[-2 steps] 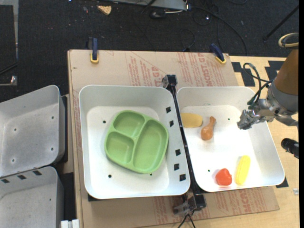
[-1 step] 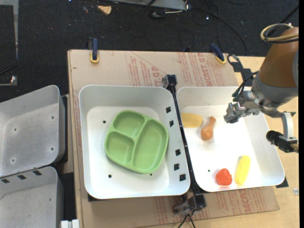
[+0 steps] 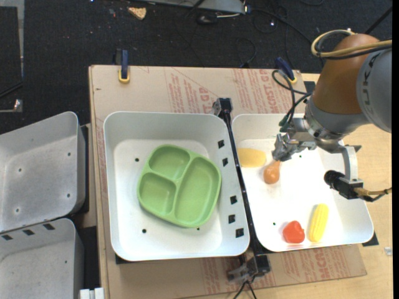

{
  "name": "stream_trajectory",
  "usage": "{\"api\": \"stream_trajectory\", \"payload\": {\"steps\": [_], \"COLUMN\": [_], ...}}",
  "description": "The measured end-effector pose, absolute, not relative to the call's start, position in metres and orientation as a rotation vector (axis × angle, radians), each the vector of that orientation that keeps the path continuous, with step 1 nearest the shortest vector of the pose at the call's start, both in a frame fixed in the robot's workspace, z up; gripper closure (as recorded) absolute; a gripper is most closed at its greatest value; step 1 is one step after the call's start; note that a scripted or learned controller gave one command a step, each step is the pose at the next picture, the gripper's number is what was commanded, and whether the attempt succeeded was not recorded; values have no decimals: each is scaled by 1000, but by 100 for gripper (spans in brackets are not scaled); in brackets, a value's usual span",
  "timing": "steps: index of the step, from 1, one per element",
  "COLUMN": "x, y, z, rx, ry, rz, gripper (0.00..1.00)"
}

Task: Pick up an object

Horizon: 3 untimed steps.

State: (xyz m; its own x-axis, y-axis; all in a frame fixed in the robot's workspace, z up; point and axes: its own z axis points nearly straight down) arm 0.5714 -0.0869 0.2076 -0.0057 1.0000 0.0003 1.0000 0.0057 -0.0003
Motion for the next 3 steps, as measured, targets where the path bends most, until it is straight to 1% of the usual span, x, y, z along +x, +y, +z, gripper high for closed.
{"api": "stream_trajectory", "payload": {"steps": [1,2,3], "x": [581,597,617], "y": [-35,17,63], "z": [202,218,214], "rx": [-2215,-2215,-2216], "ry": [-2228,-2230,-2229], "rz": [-1,-5,-4], "gripper": [100,100,100]}}
